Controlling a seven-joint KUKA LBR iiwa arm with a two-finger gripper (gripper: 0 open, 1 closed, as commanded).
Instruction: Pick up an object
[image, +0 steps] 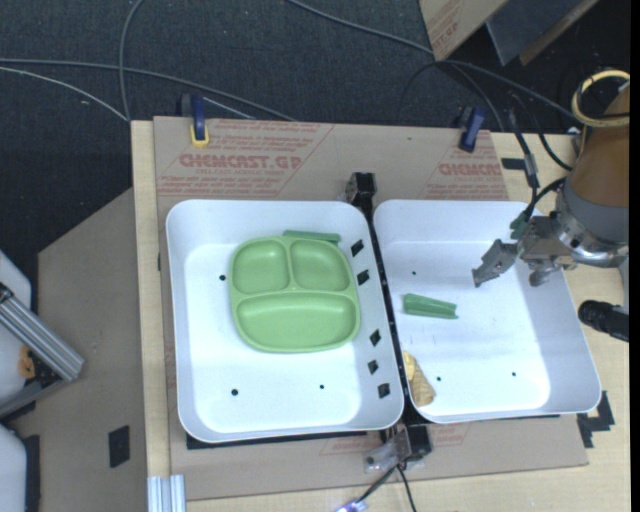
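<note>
Gripper (497, 262) hung over right bin (560, 340), jaws narrow, holding nothing. Green block (430, 307) lay below-left of it, apart; long axis roughly across the bin.

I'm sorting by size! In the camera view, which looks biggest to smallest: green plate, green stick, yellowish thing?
1. Green plate, biggest.
2. Green stick in the right bin.
3. Yellowish thing, partly hidden, so unsure.
</note>
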